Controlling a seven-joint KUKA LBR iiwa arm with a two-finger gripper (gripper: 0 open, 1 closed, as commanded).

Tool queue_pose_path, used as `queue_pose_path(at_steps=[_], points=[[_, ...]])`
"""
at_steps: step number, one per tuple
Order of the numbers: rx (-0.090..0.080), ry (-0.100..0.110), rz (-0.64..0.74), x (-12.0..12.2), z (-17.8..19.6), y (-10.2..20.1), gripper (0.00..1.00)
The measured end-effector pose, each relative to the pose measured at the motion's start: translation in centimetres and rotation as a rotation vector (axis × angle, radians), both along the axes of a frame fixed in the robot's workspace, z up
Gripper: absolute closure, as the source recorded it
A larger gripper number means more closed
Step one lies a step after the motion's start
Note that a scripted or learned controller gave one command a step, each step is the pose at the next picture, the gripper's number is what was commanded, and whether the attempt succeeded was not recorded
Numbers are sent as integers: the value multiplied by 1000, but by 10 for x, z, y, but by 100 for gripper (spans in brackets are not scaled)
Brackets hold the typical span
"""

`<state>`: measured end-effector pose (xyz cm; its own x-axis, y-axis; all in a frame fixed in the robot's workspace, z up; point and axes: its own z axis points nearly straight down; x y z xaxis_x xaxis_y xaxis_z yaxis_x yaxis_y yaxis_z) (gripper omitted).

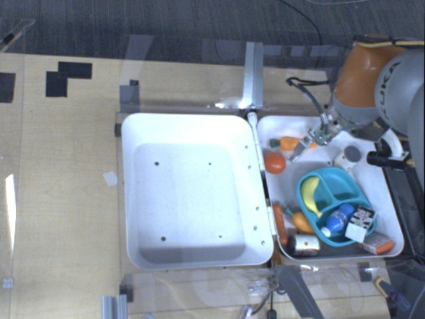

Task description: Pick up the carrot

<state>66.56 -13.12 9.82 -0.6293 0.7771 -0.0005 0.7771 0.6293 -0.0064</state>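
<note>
The carrot (279, 222) lies along the right bin's (393, 212) left wall, beside the blue bowl (334, 205). The end effector (318, 138) hovers near the far wall, well apart; its state cannot be told. It should descend aligned across the carrot, clear of the wall.

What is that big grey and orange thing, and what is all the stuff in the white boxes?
That is a robot arm. It reaches in from the right, and one camera looks down from above. At its tip is a pincer, a little claw for grabbing. It hangs over the right bin. I cannot tell whether it is open or shut, and I see nothing in it. That bin holds toys: a blue bowl, a red tomato, and a long orange carrot by the bin's left wall. The robot is supposed to pick up the carrot. The left bin sits right beside it.
</note>
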Motion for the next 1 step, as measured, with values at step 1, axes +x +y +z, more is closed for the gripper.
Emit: queue_pose_path(at_steps=[1], points=[[0,-16,4,4,12,3,100]])
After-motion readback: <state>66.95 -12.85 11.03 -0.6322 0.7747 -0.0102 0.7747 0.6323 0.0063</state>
